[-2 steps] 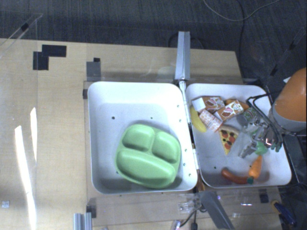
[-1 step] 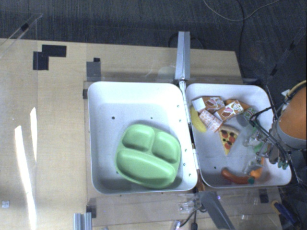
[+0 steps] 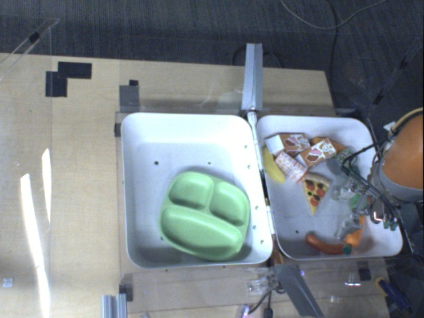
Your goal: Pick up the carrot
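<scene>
— Down at the right bin's (image 3: 285, 132) near corner, what do you make of that orange bit?

— That looks like the carrot (image 3: 356, 236), a small orange piece with a touch of green at its top, lying against the front right of the bin floor. Just left of it lies a reddish sausage (image 3: 326, 244), and the two seem to touch, though the join is blurred.

— And the gripper?

— The gripper (image 3: 361, 207) sits right above the carrot, a tangle of pale, half see-through parts and dark cables. I cannot tell whether it is parted or closed; the tips melt into the white bin and the carrot's upper end. Whether it touches the carrot is just as unclear.

— The arm?

— Cut off by the right edge. Just its orange band (image 3: 404, 158) and a grey ring beneath it are visible, hiding the bin's right wall.

— Anything else in there?

— A pizza slice (image 3: 315, 192) near the middle, a yellow banana (image 3: 273, 167) along the left wall, and small printed cartons (image 3: 299, 152) at the back; their labels are too small to read.

— The other bin?

— The left bin (image 3: 142, 177) holds a green divided tray (image 3: 206, 214), turned at a slant.
</scene>
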You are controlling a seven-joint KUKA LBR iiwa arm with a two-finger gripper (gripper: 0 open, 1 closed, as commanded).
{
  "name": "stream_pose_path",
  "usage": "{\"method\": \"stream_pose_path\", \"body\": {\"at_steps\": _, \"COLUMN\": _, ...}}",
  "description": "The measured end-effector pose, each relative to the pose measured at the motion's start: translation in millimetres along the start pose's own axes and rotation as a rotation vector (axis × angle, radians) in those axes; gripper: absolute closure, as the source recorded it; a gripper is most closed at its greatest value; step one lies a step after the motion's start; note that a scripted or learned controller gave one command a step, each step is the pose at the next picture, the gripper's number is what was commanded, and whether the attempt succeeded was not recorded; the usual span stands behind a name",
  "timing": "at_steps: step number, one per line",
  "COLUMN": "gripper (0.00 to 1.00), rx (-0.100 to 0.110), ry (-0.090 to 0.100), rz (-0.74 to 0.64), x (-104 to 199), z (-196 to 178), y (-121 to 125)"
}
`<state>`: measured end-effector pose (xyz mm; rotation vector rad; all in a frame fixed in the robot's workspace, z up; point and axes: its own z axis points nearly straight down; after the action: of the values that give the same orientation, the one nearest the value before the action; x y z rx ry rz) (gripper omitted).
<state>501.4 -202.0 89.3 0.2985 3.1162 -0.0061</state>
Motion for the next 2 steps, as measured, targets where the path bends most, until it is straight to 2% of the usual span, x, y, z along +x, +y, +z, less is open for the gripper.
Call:
{"method": "stream_pose_path", "body": {"at_steps": 1, "gripper": 1.0, "rx": 0.0, "ry": -0.012, "rz": 0.002, "x": -3.9, "z": -13.5, "y": 0.2}}
{"method": "stream_pose_path", "body": {"at_steps": 2, "gripper": 0.0, "rx": 0.0, "ry": -0.012, "rz": 0.002, "x": -3.9, "z": -13.5, "y": 0.4}}
